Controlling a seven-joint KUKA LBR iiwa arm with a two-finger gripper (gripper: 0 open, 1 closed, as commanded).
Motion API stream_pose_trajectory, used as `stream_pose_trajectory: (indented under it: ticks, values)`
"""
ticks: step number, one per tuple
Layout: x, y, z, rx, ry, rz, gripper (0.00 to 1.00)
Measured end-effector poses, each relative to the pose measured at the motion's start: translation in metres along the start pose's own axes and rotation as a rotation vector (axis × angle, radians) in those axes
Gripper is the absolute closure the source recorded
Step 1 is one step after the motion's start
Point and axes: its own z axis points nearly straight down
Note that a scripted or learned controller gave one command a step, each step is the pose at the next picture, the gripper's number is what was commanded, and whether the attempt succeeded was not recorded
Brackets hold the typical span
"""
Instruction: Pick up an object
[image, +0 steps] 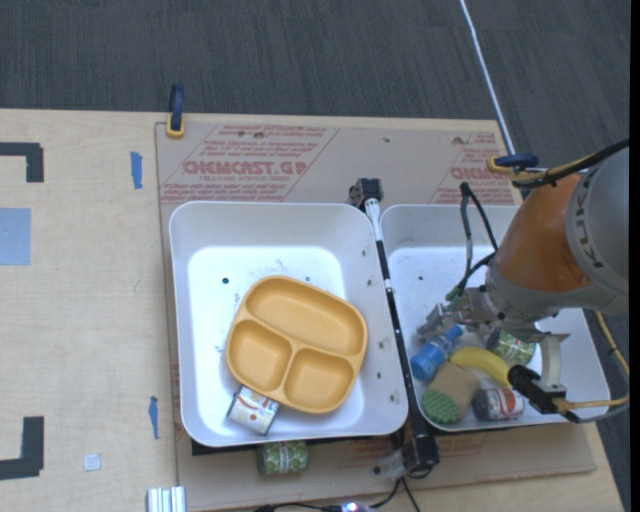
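We judge the reach still in hand: the gripper (452, 318) hangs low in the right bin (420, 235) over a near-side clutter of blue bottle (432, 358), smooth curved banana (484, 364) and small can (497, 404); how its fingers stand we cannot tell. Next we need one piece singled out; in the left bin (190, 300) lies a glossy three-part yellow tray (296, 343).

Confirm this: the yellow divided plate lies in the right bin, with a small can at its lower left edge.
Not quite. The camera view shows the yellow divided plate in the left bin, not the right one. The small can does sit at its lower left edge.
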Motion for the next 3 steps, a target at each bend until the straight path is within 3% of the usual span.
stream_pose_trajectory:
  ticks: [1,2,3]
  values:
    - [0.0,0.002,-0.011,-0.008,-0.002,0.001,1.0]
    - [-0.089,-0.022,-0.044,0.003,-0.003,0.001,1.0]
    - [-0.078,0.04,-0.067,0.004,0.0,-0.002,1.0]
